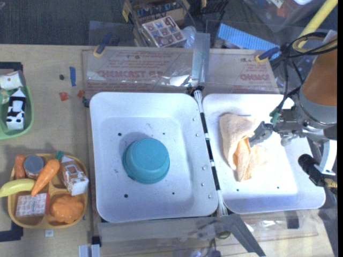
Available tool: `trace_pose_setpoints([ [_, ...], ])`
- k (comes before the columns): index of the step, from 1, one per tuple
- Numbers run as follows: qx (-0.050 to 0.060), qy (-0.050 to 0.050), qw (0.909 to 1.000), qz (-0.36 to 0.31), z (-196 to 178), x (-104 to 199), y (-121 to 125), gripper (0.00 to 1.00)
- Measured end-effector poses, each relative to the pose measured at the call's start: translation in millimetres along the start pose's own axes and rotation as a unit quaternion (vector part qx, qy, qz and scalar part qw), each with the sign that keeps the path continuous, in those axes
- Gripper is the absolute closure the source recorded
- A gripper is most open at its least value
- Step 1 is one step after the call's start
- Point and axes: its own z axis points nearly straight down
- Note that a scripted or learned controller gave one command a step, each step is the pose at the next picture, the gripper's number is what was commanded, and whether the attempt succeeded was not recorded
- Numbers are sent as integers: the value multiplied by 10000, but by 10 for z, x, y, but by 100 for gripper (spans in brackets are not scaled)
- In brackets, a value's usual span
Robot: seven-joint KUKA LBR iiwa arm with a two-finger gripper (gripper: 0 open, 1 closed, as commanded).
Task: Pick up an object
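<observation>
A crumpled cloth (239,146) lies in the right bin (300,194), in that bin's left half, close to the wall it shares with the left bin (107,197). The gripper (261,133) sits low over the cloth's right edge, its dark tips touching or just above the fabric; whether they are spread or closed I cannot tell. A blue bowl (146,160) rests upside down mid-left bin, well apart from the cloth

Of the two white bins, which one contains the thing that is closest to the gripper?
The right bin: its crumpled orange cloth lies right at the gripper. The left bin has a blue bowl, farther away.
</observation>
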Motion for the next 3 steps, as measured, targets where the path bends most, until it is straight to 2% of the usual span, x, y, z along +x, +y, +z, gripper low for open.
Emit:
trace_pose_setpoints([
  [1,-58,-6,9984,-566,1528,70,228,0],
  [2,-71,-7,9985,-539,1434,52,230,100],
  [3,-13,-9,9916,-1291,582,270,740,100],
])
